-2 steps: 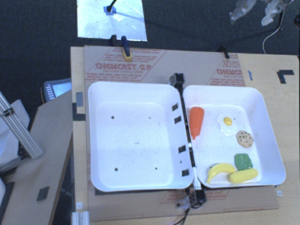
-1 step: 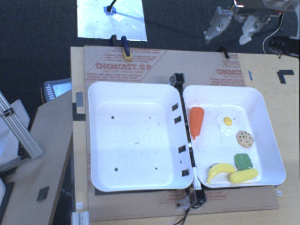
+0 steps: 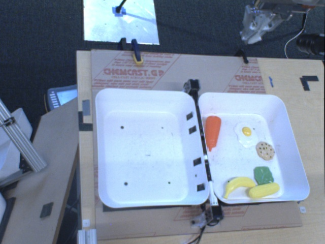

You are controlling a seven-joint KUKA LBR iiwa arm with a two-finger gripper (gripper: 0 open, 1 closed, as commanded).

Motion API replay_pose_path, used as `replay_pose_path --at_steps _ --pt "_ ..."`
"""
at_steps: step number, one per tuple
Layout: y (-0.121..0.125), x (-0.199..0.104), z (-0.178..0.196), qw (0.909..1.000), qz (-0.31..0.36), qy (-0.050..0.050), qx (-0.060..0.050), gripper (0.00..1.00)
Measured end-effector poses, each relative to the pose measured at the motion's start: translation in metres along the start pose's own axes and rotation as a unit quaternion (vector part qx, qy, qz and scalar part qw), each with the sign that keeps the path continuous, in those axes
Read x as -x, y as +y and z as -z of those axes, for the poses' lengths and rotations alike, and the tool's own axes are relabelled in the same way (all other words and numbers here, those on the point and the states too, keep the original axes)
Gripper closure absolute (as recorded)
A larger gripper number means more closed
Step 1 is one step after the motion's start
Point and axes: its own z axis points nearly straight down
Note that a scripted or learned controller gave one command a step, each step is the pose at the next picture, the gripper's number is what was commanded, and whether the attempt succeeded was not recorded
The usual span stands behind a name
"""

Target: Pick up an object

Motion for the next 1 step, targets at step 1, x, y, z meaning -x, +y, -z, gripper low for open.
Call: replay_pose_path --at_steps 1 --pt "-0.0346 0.0040 -0.0501 1.0000 -0.004 0.000 -0.005 1.00"
